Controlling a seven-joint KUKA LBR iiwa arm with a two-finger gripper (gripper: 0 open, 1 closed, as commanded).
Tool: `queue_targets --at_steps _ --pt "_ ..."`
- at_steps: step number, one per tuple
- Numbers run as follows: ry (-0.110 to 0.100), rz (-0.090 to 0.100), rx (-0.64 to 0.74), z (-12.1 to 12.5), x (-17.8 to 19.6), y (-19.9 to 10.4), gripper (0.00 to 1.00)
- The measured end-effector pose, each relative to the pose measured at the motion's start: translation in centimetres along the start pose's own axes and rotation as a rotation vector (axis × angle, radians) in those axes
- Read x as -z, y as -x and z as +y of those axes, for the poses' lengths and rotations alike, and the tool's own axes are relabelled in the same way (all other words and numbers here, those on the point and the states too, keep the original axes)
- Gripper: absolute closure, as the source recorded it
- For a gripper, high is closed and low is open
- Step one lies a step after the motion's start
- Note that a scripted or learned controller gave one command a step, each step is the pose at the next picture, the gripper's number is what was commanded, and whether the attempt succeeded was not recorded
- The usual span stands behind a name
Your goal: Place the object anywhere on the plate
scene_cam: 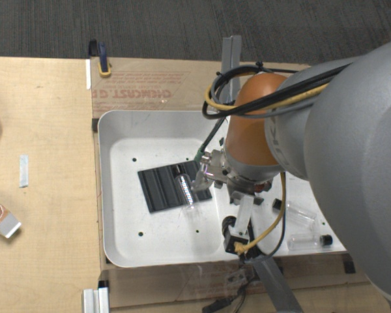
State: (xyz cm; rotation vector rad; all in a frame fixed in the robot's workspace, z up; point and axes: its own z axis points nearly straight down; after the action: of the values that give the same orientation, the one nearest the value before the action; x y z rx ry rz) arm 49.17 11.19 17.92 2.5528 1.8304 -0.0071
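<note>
Gripper (204, 173) sits low over the middle of the white bin (117, 240), tucked under the arm's orange band (251, 126) and largely masked by the wrist housing; whether it is open, closed or gripping anything I cannot tell from this slanted overhead view

A black ribbed plate (159, 189) lies flat on the bin floor, tilted a little against the bin walls. Over its right-hand portion is a small silvery tube (186, 190), which I take to be the task's object. It is just left of and slightly below the gripper, close enough that the two may be touching, though the view does not settle that. Its long axis runs roughly from the far side of the bin toward the near side, crossing the plate's ribs at an angle. It appears to overlap the plate, but I cannot say whether it rests on the ribs or hangs just above them

Judging by this, the placing looks close to done: the remaining move turns on the tube being set down within the plate's right edge, not rolling off it. A clear plastic item (301, 225) lies well apart, in the bin's near right corner
</note>
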Motion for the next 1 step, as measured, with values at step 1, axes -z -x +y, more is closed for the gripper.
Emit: queue_targets --at_steps 1 --pt "-0.003 -0.002 -0.186 -3.3 -8.92 -5.52 0.0"
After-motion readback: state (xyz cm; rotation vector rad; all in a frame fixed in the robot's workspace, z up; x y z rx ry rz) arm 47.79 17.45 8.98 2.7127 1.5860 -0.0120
